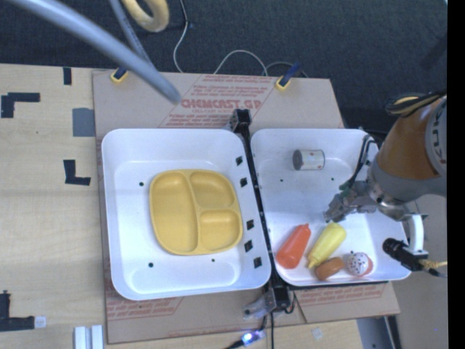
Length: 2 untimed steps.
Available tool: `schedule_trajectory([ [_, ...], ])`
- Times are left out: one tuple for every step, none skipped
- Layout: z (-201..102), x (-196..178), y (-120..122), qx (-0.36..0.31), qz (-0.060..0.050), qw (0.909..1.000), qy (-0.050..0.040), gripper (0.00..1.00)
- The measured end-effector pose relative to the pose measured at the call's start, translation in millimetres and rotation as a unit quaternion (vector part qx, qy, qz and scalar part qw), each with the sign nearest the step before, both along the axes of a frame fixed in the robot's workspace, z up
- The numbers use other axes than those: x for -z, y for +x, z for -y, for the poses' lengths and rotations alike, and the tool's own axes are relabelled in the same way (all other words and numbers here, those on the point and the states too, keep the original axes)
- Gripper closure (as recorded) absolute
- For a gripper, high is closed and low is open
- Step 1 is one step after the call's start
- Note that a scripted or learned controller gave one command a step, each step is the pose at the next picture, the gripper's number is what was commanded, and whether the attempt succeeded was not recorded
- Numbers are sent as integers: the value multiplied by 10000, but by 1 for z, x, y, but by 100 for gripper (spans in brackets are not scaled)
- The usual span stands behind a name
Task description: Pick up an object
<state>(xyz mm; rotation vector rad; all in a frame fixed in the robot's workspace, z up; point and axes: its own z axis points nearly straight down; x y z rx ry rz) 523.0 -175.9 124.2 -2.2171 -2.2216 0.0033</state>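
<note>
In the right bin (pixel 320 140) lie an orange-red carrot-like piece (pixel 293 244), a yellow piece (pixel 326 242), a brown sausage-like piece (pixel 329 268) and a small pink-white ball (pixel 357 264), all near the front. A grey cylinder (pixel 309 159) lies toward the back. My gripper (pixel 340 208) hangs low in the right bin, just above and right of the yellow piece; nothing shows between its fingers.
The left bin (pixel 123 195) holds a yellow divided plate (pixel 195 211). A divider with black clips (pixel 249 195) separates the bins. The arm's orange band (pixel 407 147) and grey wrist overhang the right bin's right edge. Cables run across the top left.
</note>
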Motion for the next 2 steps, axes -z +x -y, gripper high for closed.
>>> schedule_trajectory([
  [-4,-60,7,-1,39,10000,-11,100],
  [-4,-85,8,2,27,10000,-8,100],
])
